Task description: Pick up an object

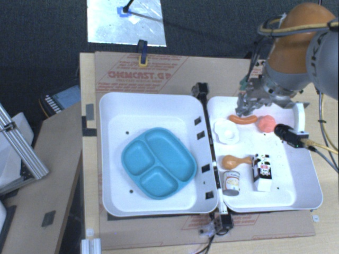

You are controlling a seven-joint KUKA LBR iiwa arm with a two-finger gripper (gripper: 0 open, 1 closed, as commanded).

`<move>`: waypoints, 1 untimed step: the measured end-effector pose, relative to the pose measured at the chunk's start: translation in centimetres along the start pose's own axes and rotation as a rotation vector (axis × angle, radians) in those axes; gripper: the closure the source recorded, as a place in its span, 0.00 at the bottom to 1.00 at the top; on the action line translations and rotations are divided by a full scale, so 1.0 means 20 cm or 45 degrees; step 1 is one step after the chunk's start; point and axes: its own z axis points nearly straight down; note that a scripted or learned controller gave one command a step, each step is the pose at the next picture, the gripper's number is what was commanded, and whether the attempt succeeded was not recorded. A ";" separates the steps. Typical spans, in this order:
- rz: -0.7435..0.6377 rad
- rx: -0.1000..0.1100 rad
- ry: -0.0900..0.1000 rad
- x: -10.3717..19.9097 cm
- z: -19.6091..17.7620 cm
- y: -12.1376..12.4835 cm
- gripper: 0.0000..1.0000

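The tool (244, 109) hangs low over the far end of the right bin (307, 187), just above a sausage (243, 119); whether it is open or closed cannot be told. Near the sausage lie a pink ball (267, 123) and a white cup (226, 132).

This place is a robotics lab, not a home. Two white bins (153, 102) sit on a cardboard sheet (140, 73) with printed red letters. Right of the bins, a grey and orange industrial arm (296, 46) with cables reaches in. Left of the bins stands an aluminium frame profile (18, 147). Behind the bins, dark carpet (42, 30) holds a shiny metal plate (126, 15).
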 end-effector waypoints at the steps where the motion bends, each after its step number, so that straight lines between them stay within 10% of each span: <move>1: 0.000 -0.002 0.000 0.22 0.00 0.08 1.00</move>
